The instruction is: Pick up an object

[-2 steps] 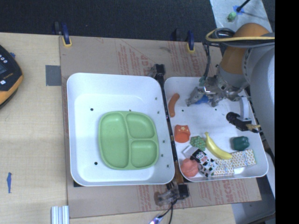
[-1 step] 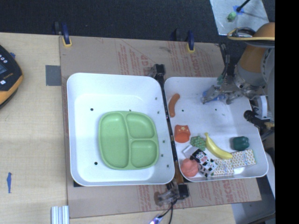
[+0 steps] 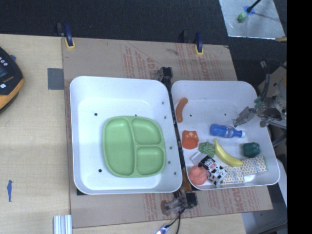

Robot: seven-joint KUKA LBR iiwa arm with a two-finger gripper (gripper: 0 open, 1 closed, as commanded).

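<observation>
Gripper [image 3: 242, 117] at right edge of frame, over right bin [image 3: 214, 89], fingers apart, holding nothing, just above blue bottle [image 3: 225, 130]; banana [image 3: 226, 154] lower down.

Green tray [image 3: 132, 146], yellow banana [image 3: 226, 155], blue bottle [image 3: 225, 130], white bins [image 3: 78, 130].

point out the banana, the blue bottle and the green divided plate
banana [image 3: 227, 154], camera view, middle of its yellow curve
blue bottle [image 3: 223, 130], camera view, on its body
green divided plate [image 3: 117, 150], camera view, on its large left compartment
</observation>
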